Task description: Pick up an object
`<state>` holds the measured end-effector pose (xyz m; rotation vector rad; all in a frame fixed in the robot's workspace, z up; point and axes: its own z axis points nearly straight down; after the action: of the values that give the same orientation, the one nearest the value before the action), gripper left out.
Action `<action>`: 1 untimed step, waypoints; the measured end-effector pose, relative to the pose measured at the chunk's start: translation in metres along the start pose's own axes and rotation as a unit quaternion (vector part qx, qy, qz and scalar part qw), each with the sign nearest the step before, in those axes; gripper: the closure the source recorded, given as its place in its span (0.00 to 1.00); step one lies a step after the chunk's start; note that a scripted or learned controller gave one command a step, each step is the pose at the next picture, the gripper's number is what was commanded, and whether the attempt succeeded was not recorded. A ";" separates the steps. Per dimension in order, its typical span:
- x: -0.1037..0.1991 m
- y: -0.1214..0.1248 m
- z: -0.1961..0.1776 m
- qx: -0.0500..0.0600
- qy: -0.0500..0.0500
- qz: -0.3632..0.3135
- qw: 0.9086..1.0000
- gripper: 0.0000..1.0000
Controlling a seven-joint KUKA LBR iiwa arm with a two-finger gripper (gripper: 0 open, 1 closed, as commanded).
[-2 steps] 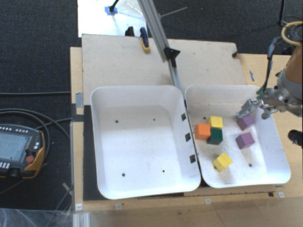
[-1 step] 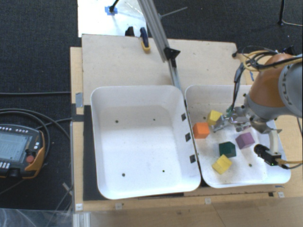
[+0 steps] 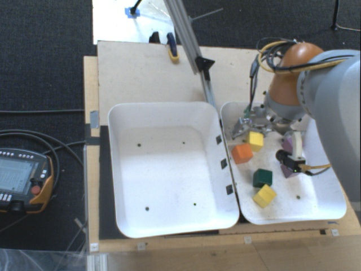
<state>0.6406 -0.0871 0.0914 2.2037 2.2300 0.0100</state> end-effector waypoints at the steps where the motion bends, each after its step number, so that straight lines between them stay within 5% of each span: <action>1: -0.013 -0.021 -0.022 0.004 0.000 0.006 1.000 0.00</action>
<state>0.6191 -0.1003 0.1136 2.2195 2.2210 0.0009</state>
